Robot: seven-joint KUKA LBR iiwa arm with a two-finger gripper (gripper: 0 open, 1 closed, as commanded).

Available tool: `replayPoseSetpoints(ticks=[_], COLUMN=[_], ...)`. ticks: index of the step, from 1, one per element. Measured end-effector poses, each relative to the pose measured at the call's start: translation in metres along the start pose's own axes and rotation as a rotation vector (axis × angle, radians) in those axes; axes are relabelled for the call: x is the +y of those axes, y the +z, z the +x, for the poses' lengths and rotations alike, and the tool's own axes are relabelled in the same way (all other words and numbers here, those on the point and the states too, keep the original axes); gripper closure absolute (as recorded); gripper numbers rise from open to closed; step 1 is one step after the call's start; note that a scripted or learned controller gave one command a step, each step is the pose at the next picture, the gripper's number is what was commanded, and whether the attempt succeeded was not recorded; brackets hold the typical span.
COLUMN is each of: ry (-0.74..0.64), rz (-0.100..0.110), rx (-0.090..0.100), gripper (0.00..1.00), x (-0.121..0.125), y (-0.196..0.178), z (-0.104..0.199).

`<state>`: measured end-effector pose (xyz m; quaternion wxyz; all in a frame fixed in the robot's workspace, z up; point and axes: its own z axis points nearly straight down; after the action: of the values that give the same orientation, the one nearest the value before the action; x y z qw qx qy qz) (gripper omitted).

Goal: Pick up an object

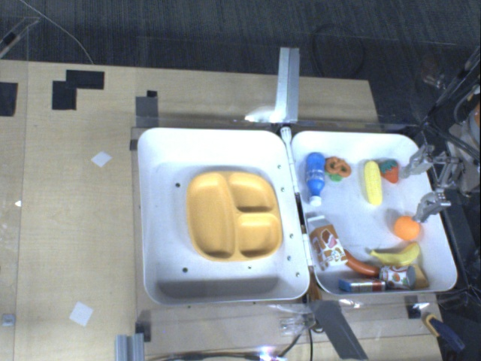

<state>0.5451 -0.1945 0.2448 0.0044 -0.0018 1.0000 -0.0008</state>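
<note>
Poised at the right rim of the right bin, the end effector is being seen w/ its two metal fingers spread apart, one near the bin's upper right corner, the other just above the orange ball. Nothing is being held between them.

Going near to far: along the bin's front edge a small bottle and a marker-like item are lying; what they are exactly can't be told. A banana is resting just behind, touching a reddish sausage-shaped toy, w/ a printed carton to the left. Further back the ball is sitting just beside the lower finger. Beyond that, a corn cob, a red-and-green toy, a pretzel and a blue bottle are lying apart from each other. In the left bin a yellow divided tray is lying.

The approach stage is probably being carried out. The ball is judged the closest target; being round, it's likely to roll, so the fingers should be centred either side of it and lowered fully before closing. The corn, lying clear of neighbours, is judged an easier alt., if gripped across its short axis.
</note>
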Motion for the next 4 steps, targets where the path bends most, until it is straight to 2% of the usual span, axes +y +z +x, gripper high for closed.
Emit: replayPoseSetpoints(ticks=[1,2,3,4], ry=[0.165,0.486,0.618,0.769], rz=[-0.003,0.000,0.010,0.033], rx=[0.010,-0.004,0.023,0.044], gripper=[0.00,0.00,0.00,0.00], x=[-0.009,-0.005,0.045,0.069], y=[0.125,0.157,0.156,0.156], z=[0.016,-0.051,-0.092,-0.105])
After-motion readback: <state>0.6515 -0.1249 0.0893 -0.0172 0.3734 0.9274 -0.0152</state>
